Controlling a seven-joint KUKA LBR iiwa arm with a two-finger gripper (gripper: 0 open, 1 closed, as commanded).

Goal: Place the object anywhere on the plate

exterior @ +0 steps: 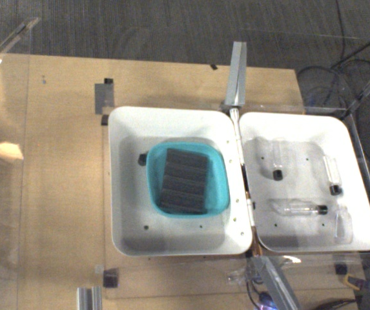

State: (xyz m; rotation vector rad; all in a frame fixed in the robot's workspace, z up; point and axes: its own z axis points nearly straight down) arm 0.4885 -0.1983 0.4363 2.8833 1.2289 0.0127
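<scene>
A pale wooden bench fills the left of the view, with a glare patch on a clear sheet at its far left; dark ribbed carpet runs behind it along the top; small dark brackets sit on the wood near the left bin's upper corner. The left bin is white and shallow; a teal plate lies near its middle, with a small black knob just beside the plate's left rim. The dark grey block lies flat on the plate, inside its rim; its long axis runs from the far side of the view to the near side, the far end leaning slightly right; ridges cross it from side to side. A grey metal post stands at the far end of the seam between the bins. The right bin holds several clear vials with black caps, lying apart from each other: one lengthwise across the near part, one near the right wall, one toward the middle. Dark cables trail over the floor at the far right.
</scene>
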